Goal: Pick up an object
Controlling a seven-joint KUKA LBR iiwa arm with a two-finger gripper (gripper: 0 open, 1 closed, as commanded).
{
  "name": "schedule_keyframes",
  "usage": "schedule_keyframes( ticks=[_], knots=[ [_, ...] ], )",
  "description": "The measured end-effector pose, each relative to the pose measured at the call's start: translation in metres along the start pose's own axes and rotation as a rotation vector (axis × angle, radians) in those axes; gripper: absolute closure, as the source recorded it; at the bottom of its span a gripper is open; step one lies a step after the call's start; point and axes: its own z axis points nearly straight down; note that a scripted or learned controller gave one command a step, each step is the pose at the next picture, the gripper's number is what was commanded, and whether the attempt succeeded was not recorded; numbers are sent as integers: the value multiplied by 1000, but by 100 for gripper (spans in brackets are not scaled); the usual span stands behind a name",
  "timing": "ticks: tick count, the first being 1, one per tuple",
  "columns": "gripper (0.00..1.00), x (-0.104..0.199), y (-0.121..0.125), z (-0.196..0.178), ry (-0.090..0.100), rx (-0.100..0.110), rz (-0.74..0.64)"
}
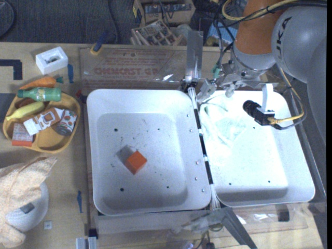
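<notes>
fingers [218,87] apart above right bin [259,165]; one orange block [137,162]

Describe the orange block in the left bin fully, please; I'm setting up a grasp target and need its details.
The orange block is a small cube-like piece, matte, possibly foam or wood. It sits turned at an angle to the walls of the left bin, resting on the white floor a little left of centre. A grey patch, seemingly its shadow, lies at its upper left. Nothing else touches it; the gripper is far off, above the right bin's top edge.
</notes>
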Motion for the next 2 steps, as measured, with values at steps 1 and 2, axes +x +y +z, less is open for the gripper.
schedule_keyframes(
  ticks=[1,2],
  knots=[
    [0,24,5,17,1,1,49],
    [0,-34,-8,16,-1,-3,-83]
  ],
)
